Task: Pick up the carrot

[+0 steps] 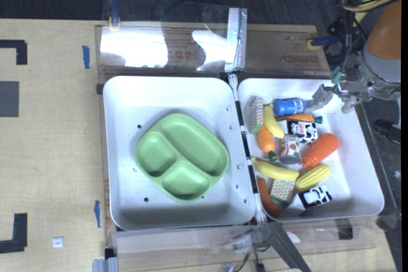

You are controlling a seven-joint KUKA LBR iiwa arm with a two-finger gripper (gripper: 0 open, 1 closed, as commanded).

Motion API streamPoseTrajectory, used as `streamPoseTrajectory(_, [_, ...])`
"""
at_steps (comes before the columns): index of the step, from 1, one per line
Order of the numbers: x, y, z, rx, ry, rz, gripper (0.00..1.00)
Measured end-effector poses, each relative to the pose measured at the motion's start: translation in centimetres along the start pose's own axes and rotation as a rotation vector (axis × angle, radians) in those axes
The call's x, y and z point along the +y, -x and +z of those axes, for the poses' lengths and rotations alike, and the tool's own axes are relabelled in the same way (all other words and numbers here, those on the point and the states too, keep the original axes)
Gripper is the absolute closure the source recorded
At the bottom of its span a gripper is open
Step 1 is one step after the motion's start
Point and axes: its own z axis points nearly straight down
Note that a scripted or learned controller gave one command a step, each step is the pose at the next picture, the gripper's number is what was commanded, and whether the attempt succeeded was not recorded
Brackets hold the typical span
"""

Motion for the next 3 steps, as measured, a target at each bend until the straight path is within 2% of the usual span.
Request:
streamPoseTrajectory(1, [-0.8, -0.7, 6.8, -0.001, 0.001, -0.044, 0.00])
streamPoseTrajectory(2, [-2.5, 0.4, 6.6, 0.000, 0.001, -0.170, 0.00])
streamPoseTrajectory(3, [-4.7, 1.1, 8.8, -0.009, 0.028, 0.078, 0.00])
